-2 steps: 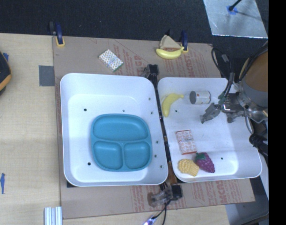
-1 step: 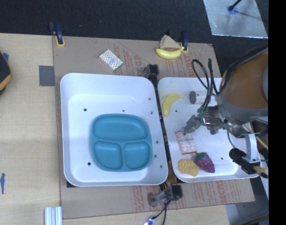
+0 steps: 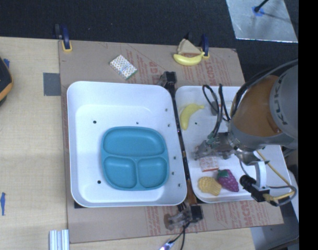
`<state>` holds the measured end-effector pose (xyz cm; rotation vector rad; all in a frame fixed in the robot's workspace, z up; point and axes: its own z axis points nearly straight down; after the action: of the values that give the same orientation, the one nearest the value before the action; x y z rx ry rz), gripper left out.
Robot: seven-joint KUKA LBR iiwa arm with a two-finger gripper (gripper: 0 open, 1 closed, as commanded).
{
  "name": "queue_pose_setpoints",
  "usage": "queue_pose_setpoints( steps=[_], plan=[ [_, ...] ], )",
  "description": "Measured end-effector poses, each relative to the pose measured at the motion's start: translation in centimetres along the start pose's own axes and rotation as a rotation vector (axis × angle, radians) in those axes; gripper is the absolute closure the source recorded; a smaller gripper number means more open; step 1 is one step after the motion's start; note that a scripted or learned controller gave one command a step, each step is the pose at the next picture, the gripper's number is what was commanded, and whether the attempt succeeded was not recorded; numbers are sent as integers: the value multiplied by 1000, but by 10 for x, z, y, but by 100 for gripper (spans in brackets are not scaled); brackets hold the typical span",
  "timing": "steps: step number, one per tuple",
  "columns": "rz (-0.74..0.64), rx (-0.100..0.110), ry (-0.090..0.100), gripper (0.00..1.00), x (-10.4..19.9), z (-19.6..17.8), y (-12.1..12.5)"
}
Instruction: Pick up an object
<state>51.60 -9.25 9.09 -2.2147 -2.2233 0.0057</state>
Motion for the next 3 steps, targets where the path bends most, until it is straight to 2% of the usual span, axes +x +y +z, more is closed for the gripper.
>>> queue_pose_setpoints(
  steps=[2,3],
  plan=[
    [0,0,1,0,-5,0,-4],
    [-3,3,0,100,-6,-10,-4]
  ],
)
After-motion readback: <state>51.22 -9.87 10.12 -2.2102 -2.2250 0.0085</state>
